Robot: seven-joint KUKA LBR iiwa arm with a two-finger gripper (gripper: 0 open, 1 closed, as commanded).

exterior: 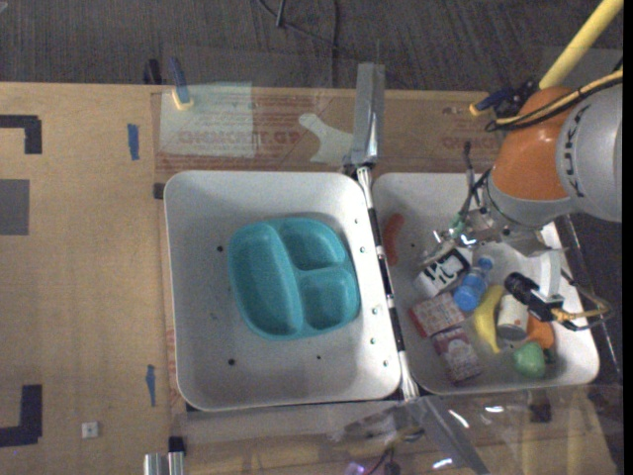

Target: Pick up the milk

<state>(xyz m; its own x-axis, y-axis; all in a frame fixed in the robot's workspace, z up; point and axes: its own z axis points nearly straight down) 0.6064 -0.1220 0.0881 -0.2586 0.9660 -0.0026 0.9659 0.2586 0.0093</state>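
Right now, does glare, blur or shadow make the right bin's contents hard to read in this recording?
Camera view: soft focus overall, so labels on the small cartons are illegible; the arm overhangs the right bin and hides its upper corner; bright reflections sit on the clear sheet above the left bin; the teal tray reads clearly.

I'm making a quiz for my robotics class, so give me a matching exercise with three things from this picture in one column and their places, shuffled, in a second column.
Things:
1. teal plastic divided tray
2. yellow banana
3. small green round fruit

Places:
A. near corner of the right white bin
B. middle of the left white bin
C. right bin, between the blue bottle and the white cup

Pairs: 1-B, 2-C, 3-A
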